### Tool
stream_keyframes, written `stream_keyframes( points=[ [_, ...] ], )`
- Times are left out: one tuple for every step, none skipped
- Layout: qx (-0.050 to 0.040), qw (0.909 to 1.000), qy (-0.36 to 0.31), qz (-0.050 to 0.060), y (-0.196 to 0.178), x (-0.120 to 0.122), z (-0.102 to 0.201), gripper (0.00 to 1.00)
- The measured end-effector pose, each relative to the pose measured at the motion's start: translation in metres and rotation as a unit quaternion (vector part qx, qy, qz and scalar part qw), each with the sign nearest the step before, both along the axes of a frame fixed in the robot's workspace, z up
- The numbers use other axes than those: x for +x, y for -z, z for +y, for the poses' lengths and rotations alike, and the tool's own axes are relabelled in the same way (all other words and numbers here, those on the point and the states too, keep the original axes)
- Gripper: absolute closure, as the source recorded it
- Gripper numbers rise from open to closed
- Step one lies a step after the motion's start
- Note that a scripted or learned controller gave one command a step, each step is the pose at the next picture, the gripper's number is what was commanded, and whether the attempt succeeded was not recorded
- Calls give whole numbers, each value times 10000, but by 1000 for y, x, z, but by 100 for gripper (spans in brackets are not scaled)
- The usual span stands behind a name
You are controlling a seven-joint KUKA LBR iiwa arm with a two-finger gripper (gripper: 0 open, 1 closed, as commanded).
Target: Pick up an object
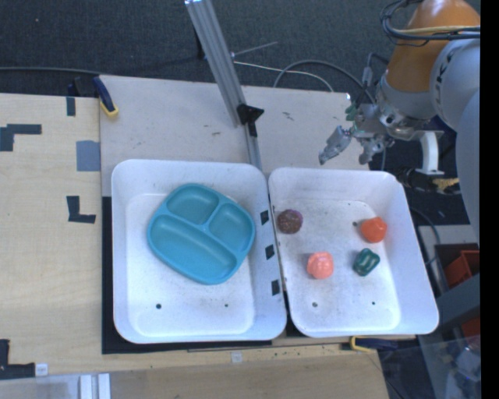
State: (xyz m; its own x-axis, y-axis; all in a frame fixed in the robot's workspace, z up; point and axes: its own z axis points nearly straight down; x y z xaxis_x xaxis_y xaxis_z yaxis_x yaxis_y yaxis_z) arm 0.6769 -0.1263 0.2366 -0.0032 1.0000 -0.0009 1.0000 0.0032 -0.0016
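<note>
Pink ball [320, 265] in right bin [413, 257], end effector [337, 146] above far rim — grip state unclear, arm cropped.

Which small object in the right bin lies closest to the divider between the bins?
The dark brownish-purple ball; the orange, pink and green items sit farther right.

The arm [460, 70] is finished in smooth light grey, and a broad orange band [421, 51] is wrapped around it above the wrist. Dark cables [405, 23] are looped over the orange section. At the wrist, a cluster of small metallic and dark fittings with a green speck is carried, ending in the slim grey gripper [337, 146].
</note>
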Motion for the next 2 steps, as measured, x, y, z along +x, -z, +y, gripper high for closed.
stream_keyframes(
  points=[
    [-2, 10000, 3, 1, 0, 0, 0, 0],
    [-1, 10000, 10, 29, 61, 1, -7, 0]
  ],
)
